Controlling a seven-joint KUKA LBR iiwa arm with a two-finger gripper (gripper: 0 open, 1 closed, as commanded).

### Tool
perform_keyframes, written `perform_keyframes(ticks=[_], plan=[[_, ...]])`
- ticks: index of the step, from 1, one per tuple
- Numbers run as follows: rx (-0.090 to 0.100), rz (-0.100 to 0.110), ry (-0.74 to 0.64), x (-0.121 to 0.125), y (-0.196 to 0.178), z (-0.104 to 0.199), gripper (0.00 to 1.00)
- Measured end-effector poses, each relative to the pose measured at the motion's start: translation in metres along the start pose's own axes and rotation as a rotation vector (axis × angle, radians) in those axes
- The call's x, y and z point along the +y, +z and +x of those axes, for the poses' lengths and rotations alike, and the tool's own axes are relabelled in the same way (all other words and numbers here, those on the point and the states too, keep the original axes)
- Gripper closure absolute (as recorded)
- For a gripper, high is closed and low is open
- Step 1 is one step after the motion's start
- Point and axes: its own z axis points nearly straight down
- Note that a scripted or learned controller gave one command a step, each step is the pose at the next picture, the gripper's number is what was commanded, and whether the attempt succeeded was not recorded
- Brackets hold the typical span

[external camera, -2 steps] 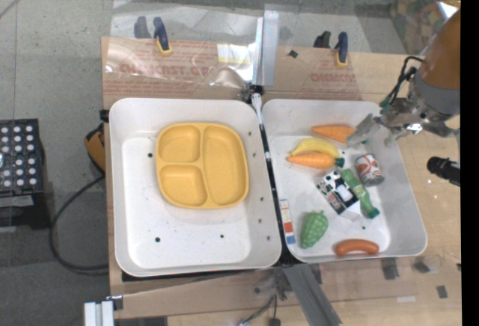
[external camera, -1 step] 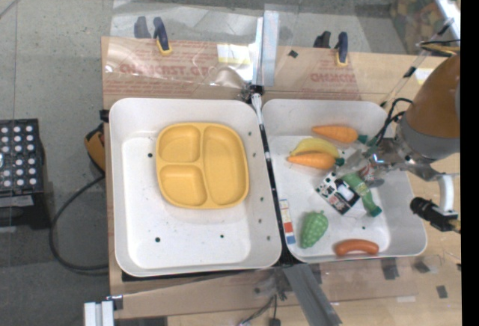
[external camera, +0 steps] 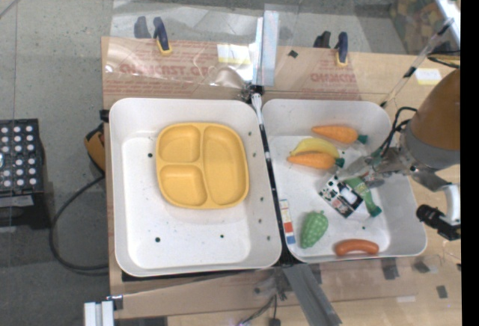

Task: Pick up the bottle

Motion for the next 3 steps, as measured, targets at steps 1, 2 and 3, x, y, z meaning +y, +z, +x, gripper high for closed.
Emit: perform_keyframes(ticks=[1, 2, 3], plan=[[-0.002, 0.006, -0.254, -0.002, 0.0, -0.006, 0.0], [-0.011, 0.011, -0.075, -0.003, 0.002, 0.014, 0.0], [-0.011, 0.006, -0.074, -0.001, -0.008, 0.015, 1.0]])
